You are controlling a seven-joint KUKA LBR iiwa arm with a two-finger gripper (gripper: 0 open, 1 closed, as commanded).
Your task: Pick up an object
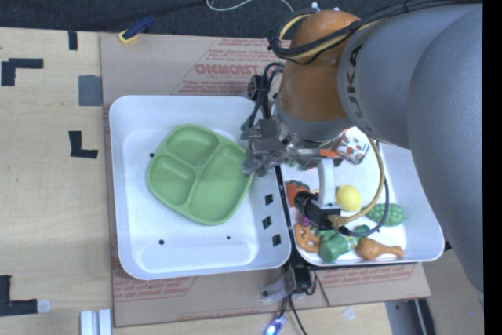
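A green divided plate point(196, 172) lies flat in the left white bin point(125, 121). My gripper point(256, 159) hangs low over the plate's right rim, close to the wall between the two bins. The grey arm and its orange band point(314, 82) cover the upper part of the right bin point(427, 225). Small toys lie in the right bin: a yellow ball point(349, 198), a green spiky piece point(384, 214), an orange drumstick point(378, 249), a green lump point(333, 247) and a red-and-white piece point(353, 147).
Both bins rest on a cardboard sheet point(172, 67) on the wooden bench. A white cable point(227, 5) runs across the dark floor behind. A black cable point(314, 209) loops down from the wrist over the right bin's toys.
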